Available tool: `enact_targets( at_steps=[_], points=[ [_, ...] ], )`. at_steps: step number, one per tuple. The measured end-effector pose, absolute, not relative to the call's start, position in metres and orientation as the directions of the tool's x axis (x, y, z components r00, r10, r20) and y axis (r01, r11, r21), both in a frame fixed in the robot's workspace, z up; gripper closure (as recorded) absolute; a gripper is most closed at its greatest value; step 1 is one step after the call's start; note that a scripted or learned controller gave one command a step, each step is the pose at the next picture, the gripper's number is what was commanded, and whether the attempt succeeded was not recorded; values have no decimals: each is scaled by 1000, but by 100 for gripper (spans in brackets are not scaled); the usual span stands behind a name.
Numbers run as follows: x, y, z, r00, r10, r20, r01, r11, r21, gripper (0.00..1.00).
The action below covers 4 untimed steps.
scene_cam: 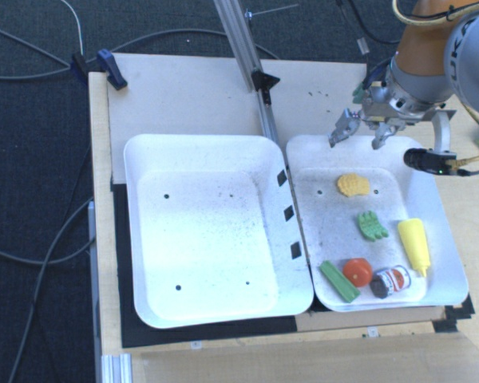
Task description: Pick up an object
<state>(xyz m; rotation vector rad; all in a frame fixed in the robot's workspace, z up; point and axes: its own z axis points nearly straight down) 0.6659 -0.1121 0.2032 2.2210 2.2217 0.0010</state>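
Observation:
My gripper [358, 136] hangs open above the far edge of the right bin [327, 159], with nothing between its fingers. Just below it in the bin lies a round yellow-orange cookie-like piece [353, 185]. Nearer the front sit a green ridged toy [372, 226], a yellow bottle [415, 244], a red tomato [357, 272], a green stick [338, 281] and a small red-and-white can [390, 281].
The left bin [144, 162] lies beside the right one, with black clips [288, 212] along the shared rim. A slanted metal pole [241, 45] rises behind the bins. A blue clamp [112, 67] sits on the bench's far left corner.

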Motion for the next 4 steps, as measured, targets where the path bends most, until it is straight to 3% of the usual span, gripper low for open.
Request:
enact_targets(
  at_steps=[1,2,4],
  points=[
    [600,-130,91,2,1000,1,1000,-2,-9,0],
    [604,-129,106,0,1000,0,1000,0,2,100],
    [604,-129,127,0,1000,1,1000,0,4,100]
  ],
)
